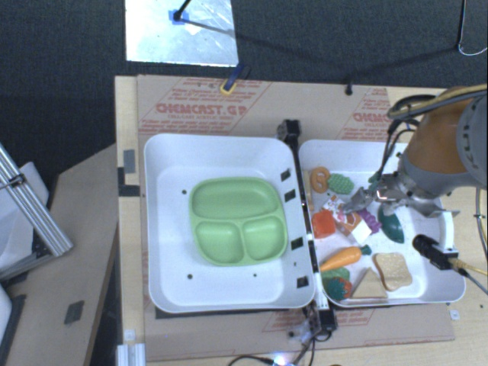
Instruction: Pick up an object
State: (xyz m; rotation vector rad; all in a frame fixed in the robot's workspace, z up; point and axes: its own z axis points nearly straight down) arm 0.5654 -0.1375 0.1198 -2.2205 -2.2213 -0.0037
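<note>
The end effector [364, 198] is lowered into the right bin [438, 280], among the toy foods crowded there: a carrot [340, 258], a bread slice [392, 270], a pretzel [319, 178] and a red piece [324, 223]. Whether anything is gripped cannot be told. A green divided plate [233, 219] is seen in the left bin [168, 166].

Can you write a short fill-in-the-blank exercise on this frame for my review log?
1. The green divided plate lies in the ____ bin.
2. The plate has ____ compartments.
3. The toy carrot lies in the ____ bin.
4. The bread slice lies to the ____ of the carrot.

Missing words: left; three; right; right
</note>
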